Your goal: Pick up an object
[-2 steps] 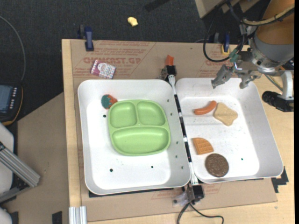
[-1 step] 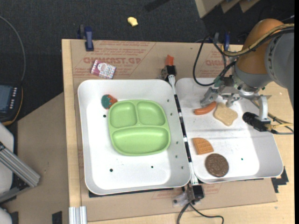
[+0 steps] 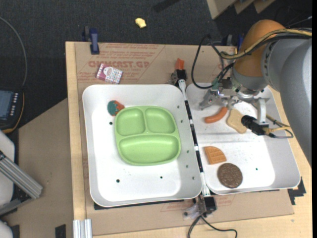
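While the gripper (image 3: 225,97) hangs low over the far end of the right bin (image 3: 277,180), its opening cannot be told, and a curved orange-red sausage (image 3: 217,115) lies on the bin floor just below it, with a tan bread-like piece (image 3: 237,123) just right of the sausage. Nearer than the sausage lie an orange waffle-textured piece (image 3: 215,155) and a round brown cookie (image 3: 230,175). Left of the sausage, the left bin (image 3: 99,177) holds a green divided plate (image 3: 146,135); both bins rest on a cardboard-covered table (image 3: 138,61) above dark carpet (image 3: 44,19).
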